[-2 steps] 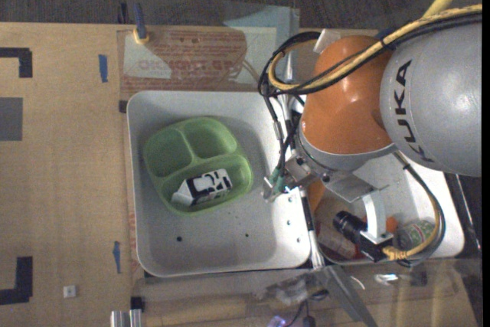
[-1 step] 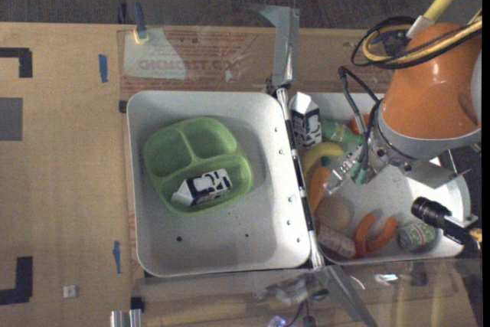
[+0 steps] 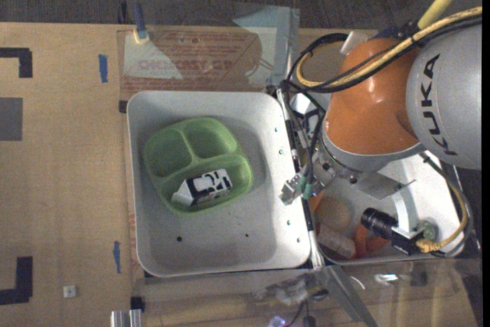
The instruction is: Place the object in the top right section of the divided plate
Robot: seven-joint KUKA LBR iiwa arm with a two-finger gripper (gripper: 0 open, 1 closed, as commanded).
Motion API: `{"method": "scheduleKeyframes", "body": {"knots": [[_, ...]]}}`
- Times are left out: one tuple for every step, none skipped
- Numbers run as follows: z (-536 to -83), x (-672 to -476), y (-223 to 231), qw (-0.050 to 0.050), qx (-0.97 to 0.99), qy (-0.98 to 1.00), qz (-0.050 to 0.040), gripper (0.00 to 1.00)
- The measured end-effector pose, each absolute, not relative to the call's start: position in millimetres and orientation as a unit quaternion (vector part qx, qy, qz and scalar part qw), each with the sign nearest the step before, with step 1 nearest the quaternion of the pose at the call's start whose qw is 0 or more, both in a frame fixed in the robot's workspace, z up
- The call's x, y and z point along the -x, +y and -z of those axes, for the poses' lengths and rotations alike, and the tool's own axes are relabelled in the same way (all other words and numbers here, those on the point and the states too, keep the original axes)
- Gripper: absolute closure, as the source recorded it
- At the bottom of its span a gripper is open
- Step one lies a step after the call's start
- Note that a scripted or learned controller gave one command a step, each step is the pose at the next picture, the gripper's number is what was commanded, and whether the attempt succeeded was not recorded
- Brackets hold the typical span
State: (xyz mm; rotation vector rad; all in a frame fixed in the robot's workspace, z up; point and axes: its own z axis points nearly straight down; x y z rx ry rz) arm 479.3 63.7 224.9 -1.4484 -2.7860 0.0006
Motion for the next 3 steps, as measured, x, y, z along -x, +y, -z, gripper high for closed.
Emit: {"method": "scheduleKeyframes", "body": {"knots": [[-228.3,-521.7,123.6,-0.001,0.432,-0.902,0.0006,1.00],[-208.4,-531.8,177.3,-0.002,0.294,-0.956,0.0012,1.00],[-219.8,-485.6,136.4,0.000,0.273,-0.962,0.0003,1.00]]}}
